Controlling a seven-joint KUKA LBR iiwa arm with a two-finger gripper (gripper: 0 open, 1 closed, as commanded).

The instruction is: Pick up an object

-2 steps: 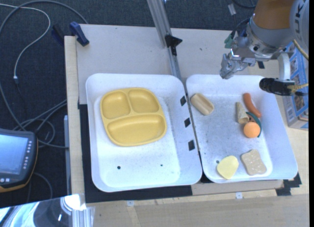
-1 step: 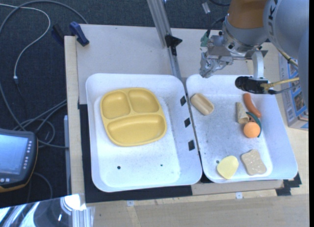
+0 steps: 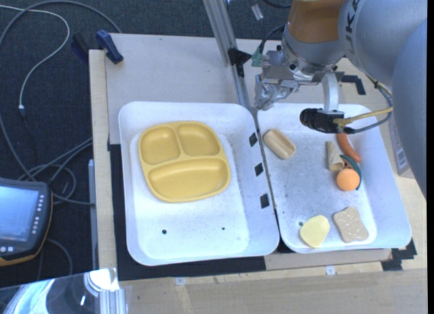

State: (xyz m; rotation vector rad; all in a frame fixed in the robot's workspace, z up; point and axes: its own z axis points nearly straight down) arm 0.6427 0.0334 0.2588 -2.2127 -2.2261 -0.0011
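Objects for picking, six toy food pieces, all lie in the right bin [image 3: 298,190]. The grey arm [image 3: 380,21] reaches in from the right, and its gripper [image 3: 268,97] hangs over that bin's back left corner, with nothing visibly in it. Whether it is released or clenched cannot be told. The left bin [image 3: 190,234] holds a yellow three-compartment plate [image 3: 183,161]. In the right bin, a tan bread roll [image 3: 279,144] lies nearest the gripper, just in front of it. A toast slice [image 3: 350,224] and a yellow piece [image 3: 314,231] sit side by side at the front edge. Near the right wall an orange ball [image 3: 348,180] sits just in front of a carrot [image 3: 348,146], with a small beige piece [image 3: 333,157] beside them.
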